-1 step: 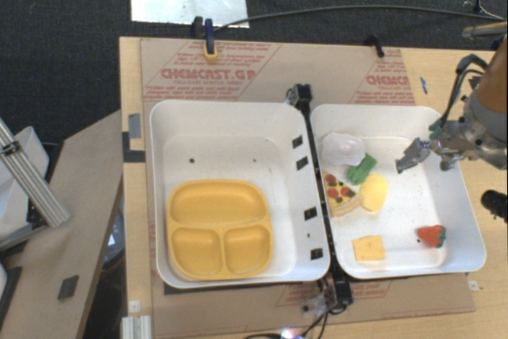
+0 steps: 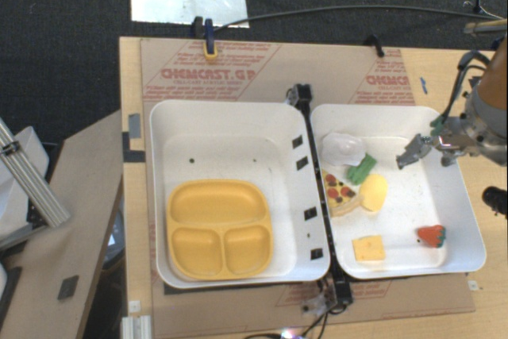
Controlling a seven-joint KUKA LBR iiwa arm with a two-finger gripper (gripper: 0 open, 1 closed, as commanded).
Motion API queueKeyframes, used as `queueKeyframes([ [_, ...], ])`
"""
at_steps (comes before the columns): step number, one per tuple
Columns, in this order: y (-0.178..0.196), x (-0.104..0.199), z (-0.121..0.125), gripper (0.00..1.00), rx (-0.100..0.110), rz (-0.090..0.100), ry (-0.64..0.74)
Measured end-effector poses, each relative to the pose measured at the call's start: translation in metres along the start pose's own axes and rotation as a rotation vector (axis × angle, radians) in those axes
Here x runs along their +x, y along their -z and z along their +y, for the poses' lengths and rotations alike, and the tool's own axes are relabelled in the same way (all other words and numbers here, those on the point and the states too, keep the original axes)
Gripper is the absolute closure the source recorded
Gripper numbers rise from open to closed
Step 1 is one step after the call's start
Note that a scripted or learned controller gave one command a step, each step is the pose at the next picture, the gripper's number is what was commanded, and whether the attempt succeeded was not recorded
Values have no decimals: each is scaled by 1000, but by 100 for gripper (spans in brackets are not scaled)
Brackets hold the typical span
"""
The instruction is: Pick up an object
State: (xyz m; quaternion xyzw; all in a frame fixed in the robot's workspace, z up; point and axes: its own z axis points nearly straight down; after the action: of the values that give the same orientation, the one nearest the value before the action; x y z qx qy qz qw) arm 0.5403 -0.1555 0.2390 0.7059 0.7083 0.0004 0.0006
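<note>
Gripper, finger gap unreadable, hovers at the right bin's two o'clock; lemon, pizza, cheese and strawberry lie toward six.

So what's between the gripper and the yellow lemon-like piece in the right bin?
Bare white bin floor. In the camera view the gripper sits up and right of the yellow piece, and nothing lies in that stretch; the green piece is off to the left.
</note>
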Motion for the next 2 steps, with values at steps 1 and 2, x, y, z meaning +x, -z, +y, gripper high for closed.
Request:
queueKeyframes([
  [1,-52,8,-6,0,3,1,-2],
  [2,-113,9,-14,0,5,2,-3],
])
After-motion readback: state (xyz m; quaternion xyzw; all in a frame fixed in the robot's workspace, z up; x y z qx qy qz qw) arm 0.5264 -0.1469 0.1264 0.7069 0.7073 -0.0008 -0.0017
